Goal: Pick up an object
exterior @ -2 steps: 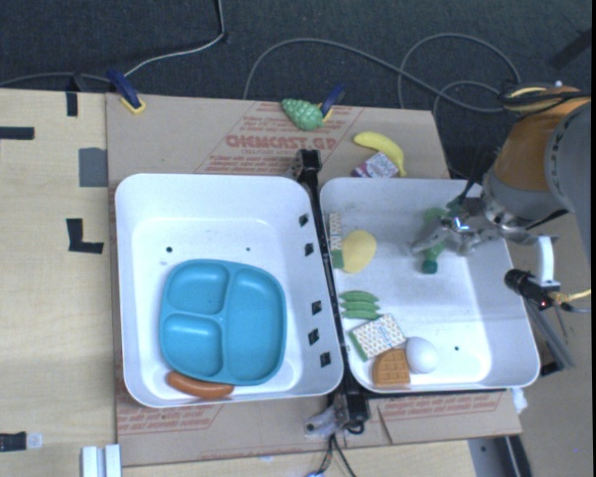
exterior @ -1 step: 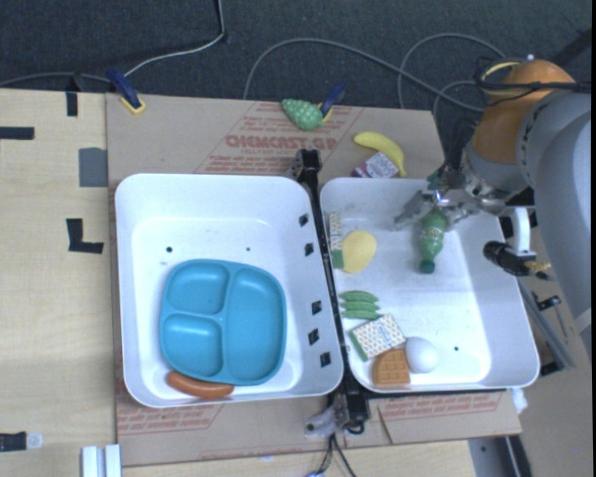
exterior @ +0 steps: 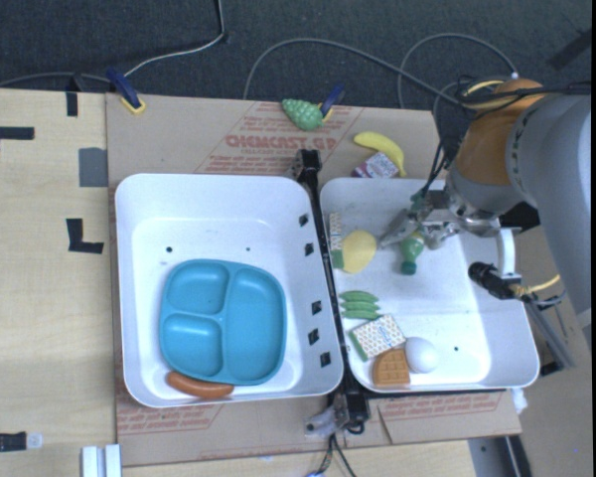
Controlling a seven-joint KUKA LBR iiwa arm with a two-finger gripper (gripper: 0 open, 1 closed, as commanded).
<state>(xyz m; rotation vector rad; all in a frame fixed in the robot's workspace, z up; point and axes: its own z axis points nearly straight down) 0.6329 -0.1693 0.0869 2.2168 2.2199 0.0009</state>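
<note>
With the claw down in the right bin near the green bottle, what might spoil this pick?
1. The claw sits just above the green bottle, which looks small and rounded; it may slip out or get knocked aside.
2. The lemon lies close to the bottle's left, so a sideways nudge might push one into the other.
3. Cables hang near the wrist over the right bin and may snag as the arm lifts.

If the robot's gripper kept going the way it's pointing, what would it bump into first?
Probably the small green bottle, which sits right by the gripper. Further left lies the yellow lemon. Depth is hard to judge from above.
</note>
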